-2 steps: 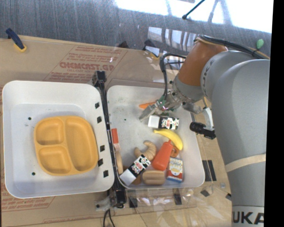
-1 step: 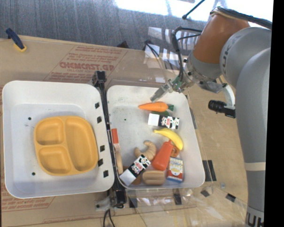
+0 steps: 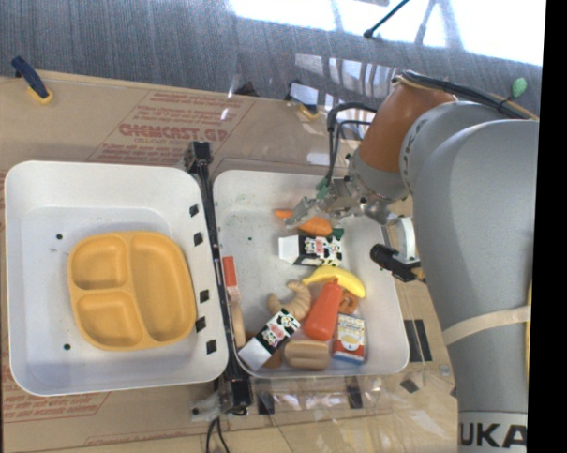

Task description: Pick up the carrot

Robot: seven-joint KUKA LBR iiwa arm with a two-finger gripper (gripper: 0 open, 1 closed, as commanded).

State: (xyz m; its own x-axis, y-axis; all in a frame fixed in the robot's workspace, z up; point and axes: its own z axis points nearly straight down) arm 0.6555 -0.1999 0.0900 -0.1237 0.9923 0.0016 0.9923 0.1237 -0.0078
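Note:
The carrot (image 3: 293,215) is a small orange piece lying near the back of the right bin (image 3: 237,219), just above a black-and-white cow-print carton (image 3: 311,249). My gripper (image 3: 322,202) reaches down from the right and hangs directly over the carrot's right end, at or very near it. The gripper body hides part of the carrot, and contact between them cannot be made out. The grey wrist with its orange band (image 3: 393,122) rises behind.
The right bin's front holds a banana (image 3: 344,282), a red bottle (image 3: 323,309), a juice box (image 3: 351,338), a cow-print bottle (image 3: 272,335) and a bread roll (image 3: 306,353). A yellow divided plate (image 3: 131,289) lies in the left bin (image 3: 19,256).

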